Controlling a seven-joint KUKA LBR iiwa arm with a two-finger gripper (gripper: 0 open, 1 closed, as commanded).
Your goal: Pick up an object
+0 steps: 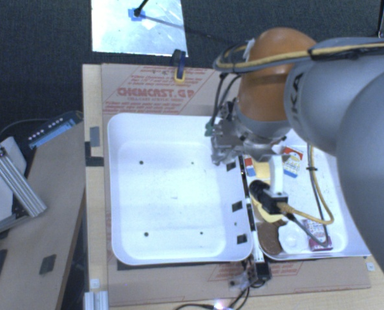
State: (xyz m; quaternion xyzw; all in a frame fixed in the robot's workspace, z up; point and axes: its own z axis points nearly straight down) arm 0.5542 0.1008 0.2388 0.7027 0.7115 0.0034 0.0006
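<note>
Nearest the camera, the front edge of a cardboard sheet [179, 273] with red print juts out from under both bins. On it, the left bin [117, 192] shows a bare white floor marked by a few small dark dots. The right bin [342, 237] holds the loose things. At its near end lies a white round lid [289, 241], and a brown disc [274, 216] sits just behind it, touching or nearly so. A purplish flat item [319, 239] lies beside the lid, too blurred to name.

Farther in, a white tube [277, 173] lies roughly lengthwise in the bin. A small packet with blue and white print [291, 165] and a red-and-white packet [295, 152] are just beside it, partly under the arm.

The gripper [225, 152] hangs over the strip where the two bins meet, towards their far half. It is apart from the lid and disc and close to the tube. Whether it is open or closed cannot be told (the wrist's bulk and blur hide it), and nothing can be seen in its hold.

Beyond the bins, a yellow-and-black clamp [178, 66] grips the cardboard's far edge. Behind that lies a shiny metal sheet [137, 28].
</note>
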